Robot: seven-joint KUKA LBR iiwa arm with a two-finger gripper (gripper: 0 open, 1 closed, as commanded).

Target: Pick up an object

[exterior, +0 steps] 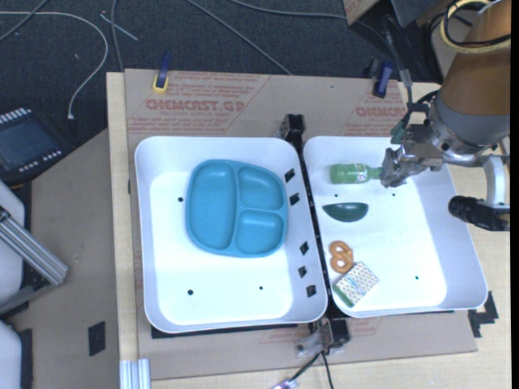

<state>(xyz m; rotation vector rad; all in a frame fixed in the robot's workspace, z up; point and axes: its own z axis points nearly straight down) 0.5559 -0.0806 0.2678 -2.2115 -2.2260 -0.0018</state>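
Reaching in over the right bin [454, 241], the arm [478, 71] carries its gripper [392, 174] low above the bin's far part, just off the cap end of a green bottle [350, 173]. The bottle lies on its side on the bin floor, its long axis running across the bin from the divider [302, 209] toward the gripper, with the broad green body nearer the divider and the pale narrow neck pointing at the gripper. The gripper's dark tip sits right at that neck end, close enough that contact cannot be judged, and how far it is opened cannot be told from this slant. Nothing is visibly lifted; the bottle rests flat.

Measured from the bottle, a dark green bowl [346, 211] sits just nearer the camera, apart from it. Farther toward the near rim lies an orange pretzel [340, 255], and just beyond that a small speckled packet [357, 283], tilted and close to the bin's near corner by the divider.

Across the divider from the bottle, the left bin [162, 282] holds a blue divided plate [237, 207] with three compartments, lying flat around the bin's middle. Both bins rest on a cardboard sheet [243, 96] printed with red lettering, held by blue clamps [162, 73] at its far edge.
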